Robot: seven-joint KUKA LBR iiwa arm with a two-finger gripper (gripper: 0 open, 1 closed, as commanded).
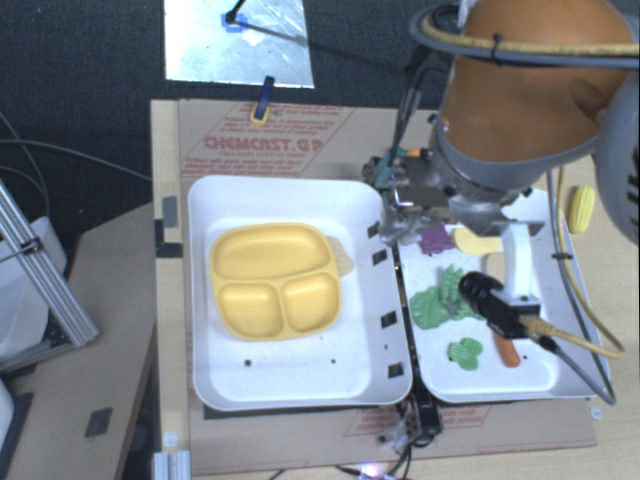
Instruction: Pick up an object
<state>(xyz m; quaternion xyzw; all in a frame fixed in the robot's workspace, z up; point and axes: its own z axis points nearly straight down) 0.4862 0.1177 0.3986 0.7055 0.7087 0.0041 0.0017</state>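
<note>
My gripper (394, 214) hangs over the far left corner of the right bin (545, 373), close to the wall between the two bins. Just to its right lies a small purple piece (435, 239), and beside that a pale yellow piece (478, 242). Further forward in the same bin are a green leafy piece (435, 306), a small green broccoli-like piece (464, 351) and an orange carrot (509, 352). Nothing shows between the gripper's tips. The arm's bulk hides the far part of this bin.
The left bin (205, 368) holds a yellow three-compartment tray (272, 278). A yellow corn cob (581, 208) sits at the right bin's far right rim. A foil-like sheet (238, 28) lies on the dark floor behind the bench.
</note>
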